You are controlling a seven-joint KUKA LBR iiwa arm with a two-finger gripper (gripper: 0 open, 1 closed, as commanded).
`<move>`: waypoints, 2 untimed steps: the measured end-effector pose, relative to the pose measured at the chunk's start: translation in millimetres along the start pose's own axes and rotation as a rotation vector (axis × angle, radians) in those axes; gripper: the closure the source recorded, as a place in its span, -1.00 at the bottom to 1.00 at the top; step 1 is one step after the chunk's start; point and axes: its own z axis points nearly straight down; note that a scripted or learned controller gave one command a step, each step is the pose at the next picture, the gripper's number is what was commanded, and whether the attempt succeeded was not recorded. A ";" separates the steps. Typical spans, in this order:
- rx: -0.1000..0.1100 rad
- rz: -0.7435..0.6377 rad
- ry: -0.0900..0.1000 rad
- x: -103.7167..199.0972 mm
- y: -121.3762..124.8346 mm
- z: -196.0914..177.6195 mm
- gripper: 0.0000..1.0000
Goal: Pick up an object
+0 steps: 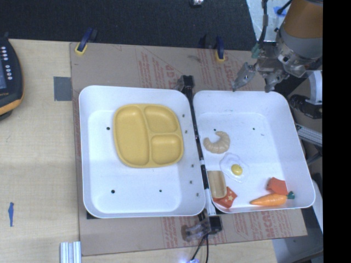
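Pincer (255,84) spread wide, empty, above right bin's (285,111) far rim; croissant (217,142) well nearer, slightly left.

You were looking at a robotics lab bench, not a kitchen. Landmark: the left white bin (137,201). It sat on a cardboard sheet (142,64) clamped down by a blue clip (220,48) beyond the bin. Toy food, including a plastic carrot (270,200), lay to its right. A teach pendant (8,75) rested far to its left. Cables (197,251) ran just below it.
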 end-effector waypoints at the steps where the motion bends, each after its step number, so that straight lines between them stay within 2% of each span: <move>1: 0.019 0.001 0.003 -7.8 -51.6 196.5 -1.00; 2: 0.003 0.001 0.001 -2.8 -49.3 194.0 -1.00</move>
